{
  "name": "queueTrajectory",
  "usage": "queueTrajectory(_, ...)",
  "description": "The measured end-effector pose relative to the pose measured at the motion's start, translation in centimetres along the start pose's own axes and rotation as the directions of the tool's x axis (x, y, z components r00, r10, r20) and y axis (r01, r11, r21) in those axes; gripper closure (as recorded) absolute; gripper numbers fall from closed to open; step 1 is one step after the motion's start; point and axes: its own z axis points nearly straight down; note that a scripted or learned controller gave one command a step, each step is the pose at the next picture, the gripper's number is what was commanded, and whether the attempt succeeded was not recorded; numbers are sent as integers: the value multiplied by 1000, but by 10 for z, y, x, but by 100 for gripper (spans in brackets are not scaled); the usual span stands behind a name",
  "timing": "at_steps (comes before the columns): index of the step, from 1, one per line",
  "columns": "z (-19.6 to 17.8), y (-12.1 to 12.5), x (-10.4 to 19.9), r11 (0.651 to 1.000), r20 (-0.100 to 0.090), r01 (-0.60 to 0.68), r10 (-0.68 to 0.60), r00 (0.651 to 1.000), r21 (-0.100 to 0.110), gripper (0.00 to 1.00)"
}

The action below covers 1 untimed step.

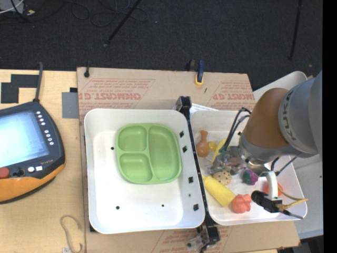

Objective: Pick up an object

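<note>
We judge the yellow plastic banana-shaped toy (219, 191), lying near the front edge of the right white bin (295, 179), light, stiff and smooth (grasp mid-body); the gripper (227, 161) state we cannot tell.

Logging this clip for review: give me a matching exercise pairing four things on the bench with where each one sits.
Things:
1. green divided plate
2. yellow toy
3. teach pendant
4. yellow clamp

Places:
A. on the bench, left of both bins
B. right bin, near its front
C. left bin
D. far edge of the cardboard

Pairs: 1-C, 2-B, 3-A, 4-D
</note>
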Motion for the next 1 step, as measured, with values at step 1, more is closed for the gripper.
queueTrajectory(1, -57, 1, 7, 1000, 0, 12, -12, 1000, -4, 100)
